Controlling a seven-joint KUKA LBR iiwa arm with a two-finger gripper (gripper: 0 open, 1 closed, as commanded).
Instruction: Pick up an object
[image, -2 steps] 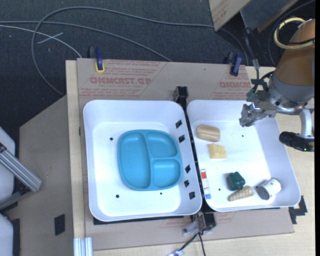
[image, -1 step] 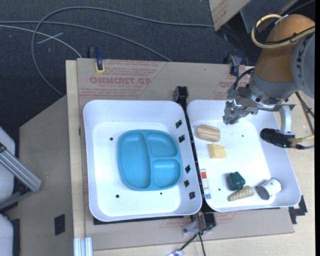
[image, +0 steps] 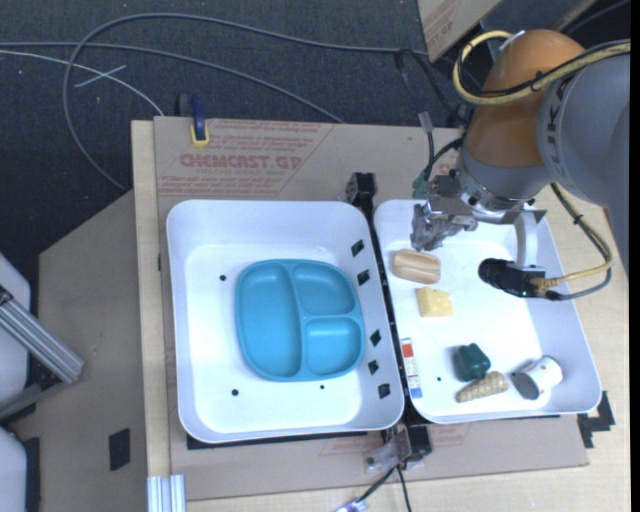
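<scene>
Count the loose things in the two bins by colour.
Blue: 1, the divided plate
Tan: 2, the roll and the cone
Pale yellow: 1, the block
Dark green: 1, the lump
Grey and white: 1, the small piece
Total: 6

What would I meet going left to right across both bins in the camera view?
blue divided plate → tan roll → green block → grey-and-white piece

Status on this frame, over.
Gripper low over right bin. Tan roll lying in bin beside it, not lifted. Cheese block close by roll.
</scene>
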